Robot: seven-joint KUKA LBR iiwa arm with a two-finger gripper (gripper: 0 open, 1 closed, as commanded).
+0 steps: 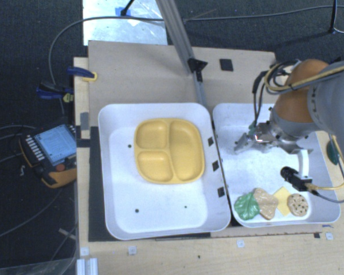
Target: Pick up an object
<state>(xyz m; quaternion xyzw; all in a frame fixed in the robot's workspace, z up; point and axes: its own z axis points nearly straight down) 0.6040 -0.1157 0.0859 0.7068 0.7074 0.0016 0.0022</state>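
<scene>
**benchwatcher:** So how far along is the pick?

**me (remote op):** Honestly, barely started from what I'm seeing. The gripper [245, 142] hangs over the right bin [229, 114], up toward that bin's 10 o'clock, nothing visible between its tips. Whether it's spread or pinched, I can't tell at this angle.

**benchwatcher:** And the stuff to grab?

**me:** All bunched along the bin's 6 o'clock edge: green leaf [246, 205], tan piece [266, 203] touching it, yellow wedge [282, 200], round cookie [297, 204]. Well apart from the tool. Left bin [120, 211] has the yellow divided plate [169, 150] sitting around its centre-to-12.

**benchwatcher:** So everything's left?

**me:** I'd say so: pick a target, travel, descend, close, lift.
</scene>
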